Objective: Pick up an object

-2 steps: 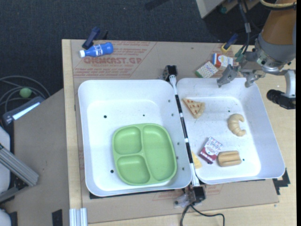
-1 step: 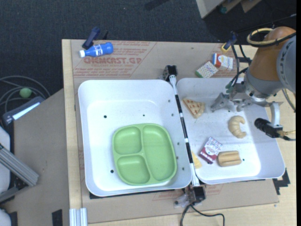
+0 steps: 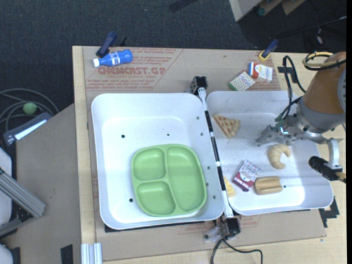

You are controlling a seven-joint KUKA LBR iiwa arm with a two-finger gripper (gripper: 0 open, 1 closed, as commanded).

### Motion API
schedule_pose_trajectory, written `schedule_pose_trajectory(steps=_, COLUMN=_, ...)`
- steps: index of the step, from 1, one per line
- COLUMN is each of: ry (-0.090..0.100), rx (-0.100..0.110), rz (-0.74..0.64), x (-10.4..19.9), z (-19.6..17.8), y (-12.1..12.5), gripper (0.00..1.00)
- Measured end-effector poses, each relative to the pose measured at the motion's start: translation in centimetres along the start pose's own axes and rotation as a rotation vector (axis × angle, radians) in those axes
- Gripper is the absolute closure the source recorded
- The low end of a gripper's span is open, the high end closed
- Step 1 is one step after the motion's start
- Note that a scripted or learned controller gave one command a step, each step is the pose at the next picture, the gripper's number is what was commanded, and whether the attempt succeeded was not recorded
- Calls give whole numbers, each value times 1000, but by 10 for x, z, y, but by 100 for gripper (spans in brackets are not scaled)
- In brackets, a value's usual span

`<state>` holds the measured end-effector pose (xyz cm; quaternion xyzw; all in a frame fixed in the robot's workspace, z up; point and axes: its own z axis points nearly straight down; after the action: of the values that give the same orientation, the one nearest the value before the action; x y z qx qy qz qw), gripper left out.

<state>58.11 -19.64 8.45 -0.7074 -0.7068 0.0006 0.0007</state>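
In the right bin [image 3: 308,199] lie a tan croissant [image 3: 279,155], a triangular waffle piece [image 3: 227,125], a red-and-white packet [image 3: 246,175], a brown bun [image 3: 268,185] and a small yellow piece [image 3: 229,188] by the left wall. My gripper [image 3: 273,138] hangs at the bin's middle right, just above and behind the croissant. It stands open, and I see nothing between its fingers. The orange band of the arm [image 3: 325,89] rises behind it at the right.
The left bin [image 3: 110,125] bears a green divided plate [image 3: 168,179]. Behind the bins on the bench are a blue-and-white bottle [image 3: 113,58] and small cartons [image 3: 250,77]. A black clamp [image 3: 199,83] sits between the bins at the back.
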Motion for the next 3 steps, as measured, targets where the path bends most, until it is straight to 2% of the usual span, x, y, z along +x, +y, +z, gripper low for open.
schedule_pose_trajectory(steps=1, ry=1, rx=0, rz=0, x=-2, z=0, y=-52, gripper=0)
schedule_pose_trajectory(steps=2, ry=0, rx=-3, rz=0, x=-2, z=-10, y=-52, gripper=100)
schedule_pose_trajectory(steps=3, ry=0, rx=-4, rz=-3, x=78, z=0, y=-17, gripper=100)
